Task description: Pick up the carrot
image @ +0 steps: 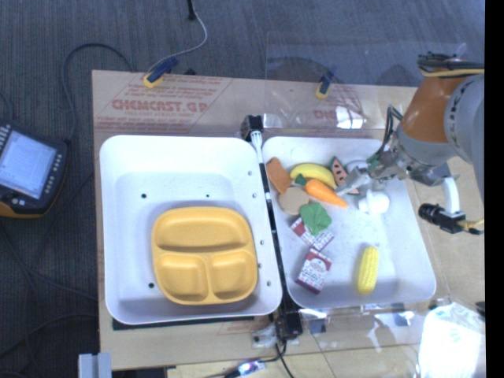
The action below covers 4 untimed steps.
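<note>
The orange carrot [324,193] lies slantwise in the upper middle of the right bin [409,242], just below a yellow banana [313,172]. My gripper [356,179] hangs low over the bin's upper right part, a short way to the right of the carrot's thin end and next to a watermelon slice [339,172]. The carrot rests on the pile, not between the fingers. The grey arm with its orange band [429,110] reaches in from the right.
Around the carrot lie a brown piece [276,175], a tan disc [292,201], a green leaf [316,216], two red cartons [313,270], a white lump [376,203] and a corn cob [367,268]. The left bin [126,172] holds a yellow divided tray [206,254].
</note>
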Each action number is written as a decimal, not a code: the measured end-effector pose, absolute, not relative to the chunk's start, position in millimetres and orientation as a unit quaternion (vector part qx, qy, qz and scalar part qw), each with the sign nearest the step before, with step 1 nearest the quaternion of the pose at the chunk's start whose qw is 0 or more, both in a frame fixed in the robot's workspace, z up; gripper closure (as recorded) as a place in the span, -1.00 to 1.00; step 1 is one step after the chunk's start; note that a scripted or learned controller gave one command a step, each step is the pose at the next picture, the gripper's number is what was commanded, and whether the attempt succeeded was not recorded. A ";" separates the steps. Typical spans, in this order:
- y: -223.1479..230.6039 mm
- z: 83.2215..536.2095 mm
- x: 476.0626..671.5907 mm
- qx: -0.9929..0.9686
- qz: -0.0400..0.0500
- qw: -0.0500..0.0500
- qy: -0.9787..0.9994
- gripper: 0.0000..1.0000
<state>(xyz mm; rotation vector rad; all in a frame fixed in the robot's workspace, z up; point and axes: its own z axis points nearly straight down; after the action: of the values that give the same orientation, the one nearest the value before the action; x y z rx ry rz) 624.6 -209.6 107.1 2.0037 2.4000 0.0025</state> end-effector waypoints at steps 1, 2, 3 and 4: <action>-170.9 98.1 613.9 0.704 0.005 0.017 0.710 -1.00; -102.7 89.8 613.6 0.718 0.001 0.008 0.696 -1.00; 2.1 184.6 641.8 0.764 0.000 0.001 0.646 -1.00; 88.2 191.0 518.4 0.749 -0.005 -0.005 0.662 -1.00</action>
<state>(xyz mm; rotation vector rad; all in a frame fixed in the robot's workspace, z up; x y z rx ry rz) 518.4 88.2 191.0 2.3606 2.0870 -0.0170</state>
